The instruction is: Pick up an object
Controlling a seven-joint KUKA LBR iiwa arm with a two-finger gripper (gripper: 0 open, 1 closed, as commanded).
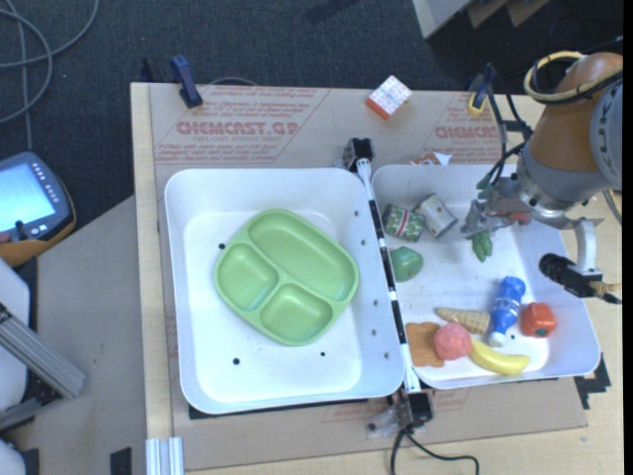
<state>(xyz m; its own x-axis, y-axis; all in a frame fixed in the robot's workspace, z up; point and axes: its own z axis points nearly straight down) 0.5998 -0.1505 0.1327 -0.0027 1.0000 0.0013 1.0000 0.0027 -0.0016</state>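
Above the right bin (569, 349), the gripper (482, 228) pinched a small green object (482, 246), hanging just clear of the floor; I judged so shallow a hold could slip.

The grey arm (579, 117) is reaching in from the right, its orange band sitting above the wrist near the upper right corner. The wrist is bending down and leftward, carrying the gripper (482, 228) low over the far part of the right-hand bin. The gripper's dark fingers are pointing downward, closing on a small green object (482, 246) between them.
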